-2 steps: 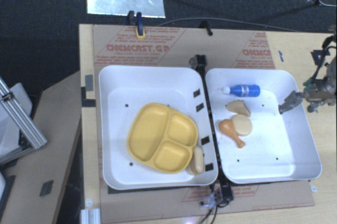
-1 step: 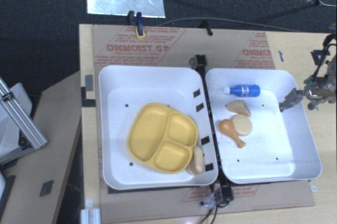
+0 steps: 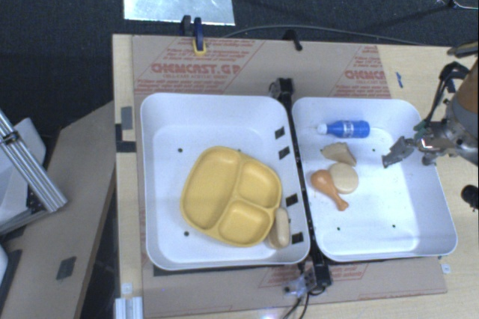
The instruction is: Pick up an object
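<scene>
Gripper [image 3: 395, 154] hangs at the right bin's [image 3: 419, 231] right edge; you can't tell its finger state. Your nearest targets, the tan wedge [image 3: 339, 153] and blue bottle [image 3: 346, 129], lie toward the bin's middle, the bottle's long axis pointing along that reach.

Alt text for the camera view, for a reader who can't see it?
The robot's hand hovers at the right edge of the right white bin, which holds a blue bottle, a tan wedge, a round cream piece and an orange drumstick-shaped toy. The left white bin holds a yellow divided tray with a beige piece beside it.
</scene>
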